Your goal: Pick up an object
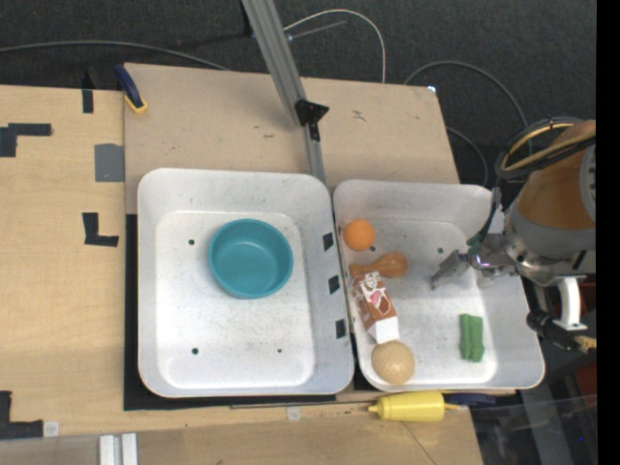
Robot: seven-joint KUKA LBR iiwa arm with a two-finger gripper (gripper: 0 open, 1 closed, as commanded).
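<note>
The gripper [448, 270] hangs over the right bin [426, 198] with its two fingers a little spread and nothing between them. Just left of it lies an orange pear-shaped piece [389, 263], and further left an orange ball [359, 234] and a red-and-white packet [375, 304]. Below the gripper lies a green block [471, 337], and a beige ball [393, 362] toward lower left. Far left, a teal bowl [252, 258] sits in the left bin [165, 289].

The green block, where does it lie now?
The green block lies in the right bin, near its right wall, apart from the tan ball on its left.
</note>
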